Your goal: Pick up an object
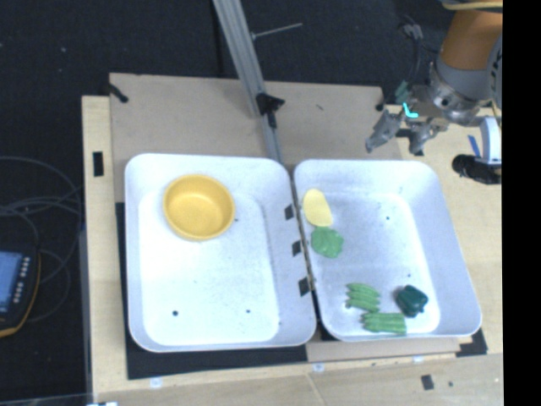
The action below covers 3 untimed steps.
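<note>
Tan bench, two white bins side by side. Left bin: yellow bowl at 11 o'clock. Right bin: yellow piece, green lump at 9; green pods, dark teal object at 5. Gripper above bin's 1 o'clock rim, fingers spread, holding nothing.

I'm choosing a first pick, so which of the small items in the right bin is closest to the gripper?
The pale yellow piece, topmost in the right bin beside the divider. The green items lie lower, farther from the gripper, which is above the bin's top edge.
</note>
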Tool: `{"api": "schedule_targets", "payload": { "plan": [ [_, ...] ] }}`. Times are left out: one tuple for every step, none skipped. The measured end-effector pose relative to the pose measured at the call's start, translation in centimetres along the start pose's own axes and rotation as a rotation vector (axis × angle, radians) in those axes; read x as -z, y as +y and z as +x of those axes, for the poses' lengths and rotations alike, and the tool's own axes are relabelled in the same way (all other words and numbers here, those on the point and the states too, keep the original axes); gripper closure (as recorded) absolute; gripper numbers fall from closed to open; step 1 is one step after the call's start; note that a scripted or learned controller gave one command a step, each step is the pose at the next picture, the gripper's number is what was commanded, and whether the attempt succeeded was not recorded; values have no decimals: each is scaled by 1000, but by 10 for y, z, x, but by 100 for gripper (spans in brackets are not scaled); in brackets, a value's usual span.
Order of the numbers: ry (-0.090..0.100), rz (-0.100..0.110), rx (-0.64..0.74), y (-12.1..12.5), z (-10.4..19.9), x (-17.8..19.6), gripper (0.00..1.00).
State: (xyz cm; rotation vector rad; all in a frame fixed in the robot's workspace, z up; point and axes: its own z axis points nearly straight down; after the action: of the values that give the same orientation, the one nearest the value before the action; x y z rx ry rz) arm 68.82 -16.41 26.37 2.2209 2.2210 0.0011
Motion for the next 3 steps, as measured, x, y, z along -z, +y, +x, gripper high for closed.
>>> {"api": "schedule_targets", "payload": {
  "plan": [
    [0,0,0,0,0,0,0],
    [0,4,-1,-8,-7,-48,0],
    [-1,4,-1,-8,-12,-91,0]
  ]
}}
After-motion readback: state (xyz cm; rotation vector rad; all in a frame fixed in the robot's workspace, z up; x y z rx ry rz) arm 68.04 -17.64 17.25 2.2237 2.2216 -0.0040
